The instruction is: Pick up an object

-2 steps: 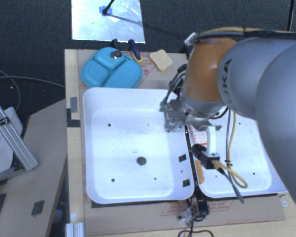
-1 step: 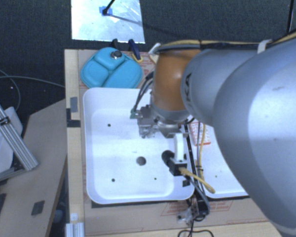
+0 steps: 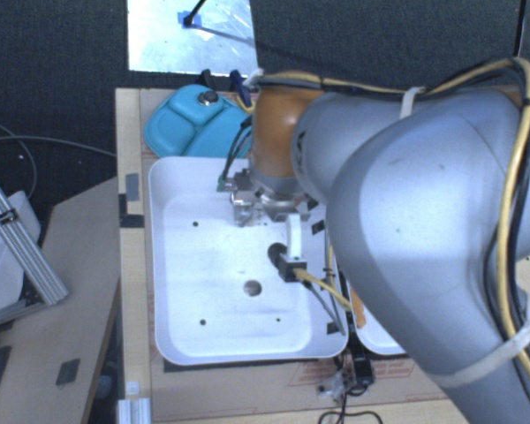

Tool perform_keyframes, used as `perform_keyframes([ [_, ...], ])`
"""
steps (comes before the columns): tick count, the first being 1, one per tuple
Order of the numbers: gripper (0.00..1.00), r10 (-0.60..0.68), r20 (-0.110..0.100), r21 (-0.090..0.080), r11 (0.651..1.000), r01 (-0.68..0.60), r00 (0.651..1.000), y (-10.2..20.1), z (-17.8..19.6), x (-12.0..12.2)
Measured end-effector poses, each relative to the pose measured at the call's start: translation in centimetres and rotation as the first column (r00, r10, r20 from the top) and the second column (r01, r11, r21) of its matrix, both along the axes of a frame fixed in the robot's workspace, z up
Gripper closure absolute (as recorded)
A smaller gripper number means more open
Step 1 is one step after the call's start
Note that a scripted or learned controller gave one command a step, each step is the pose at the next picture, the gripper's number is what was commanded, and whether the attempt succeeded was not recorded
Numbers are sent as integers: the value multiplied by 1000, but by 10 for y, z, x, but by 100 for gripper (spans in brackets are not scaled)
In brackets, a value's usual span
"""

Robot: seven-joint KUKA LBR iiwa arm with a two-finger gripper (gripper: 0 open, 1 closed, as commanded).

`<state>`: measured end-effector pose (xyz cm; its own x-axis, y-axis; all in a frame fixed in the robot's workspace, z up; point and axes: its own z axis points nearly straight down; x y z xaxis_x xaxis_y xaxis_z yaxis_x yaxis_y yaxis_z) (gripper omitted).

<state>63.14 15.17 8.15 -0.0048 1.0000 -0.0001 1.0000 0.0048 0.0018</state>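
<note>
The arm [image 3: 424, 219] reaches in from the right and covers much of the view; its orange band [image 3: 276, 131] sits above the far rim of the left bin [image 3: 163, 237]. The claw [image 3: 246, 208] hangs over the far part of that bin's floor, near the middle of its width; whether it is clenched or released cannot be told, and nothing is seen in its grasp.

On the left bin's floor, near the centre and nearer the camera than the claw, lies a small brownish disc [image 3: 253, 288], apart from the claw; it cannot be told whether it is a loose thing or part of the bin. A few dark dots mark the floor towards its corners.

Beyond the bin's far rim a blue lump [image 3: 190, 124] with a rounded top rests on the counter [image 3: 88, 263], touching or just beside the rim and left of the orange band. The right bin [image 3: 382, 343] is mostly hidden under the arm; a sliver of its near edge shows. Farther back lies a shiny sheet [image 3: 190, 25]; at the left edge a metal rail [image 3: 18, 246] leans at a slant.
</note>
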Motion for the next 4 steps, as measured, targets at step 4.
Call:
perform_keyframes([
  [4,100,6,3,7,1000,-6,1000,87,199,-114],
])
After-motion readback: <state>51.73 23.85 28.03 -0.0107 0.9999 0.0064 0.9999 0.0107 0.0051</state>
